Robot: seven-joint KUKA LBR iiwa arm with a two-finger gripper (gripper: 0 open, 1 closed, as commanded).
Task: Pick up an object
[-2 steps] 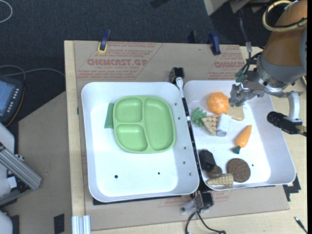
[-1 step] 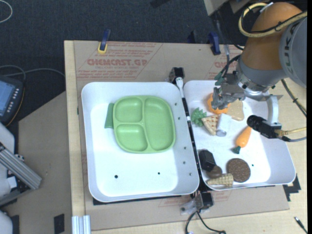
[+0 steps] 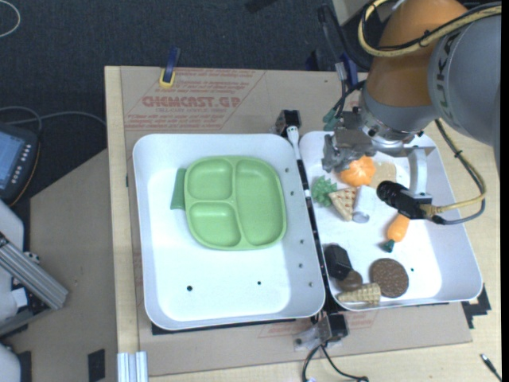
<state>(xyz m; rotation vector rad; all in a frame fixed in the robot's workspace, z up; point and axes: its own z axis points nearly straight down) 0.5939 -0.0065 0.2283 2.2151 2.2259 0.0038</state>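
Dark carpet surrounds the surface (image 3: 119, 213), which carries two white bins side by side. I see the left bin (image 3: 159, 277) holding a green divided plate (image 3: 235, 202), lying flat toward its far side. My arm (image 3: 421, 54) reaches in from the right and ends over the far left corner of the right bin (image 3: 453, 269). The hand (image 3: 343, 154) is down among the objects there, just above an orange ball (image 3: 362, 172), but I cannot tell from this slant whether it is released or clenched. Just left of the ball lies a green toy (image 3: 324, 189), with a tan wedge (image 3: 343, 203) beside it. A carrot (image 3: 398, 228) lies further right, under a black part of the arm. Near the front sit a dark lump (image 3: 337, 259), a brown disc (image 3: 390, 277) and a waffle cone (image 3: 359, 295).
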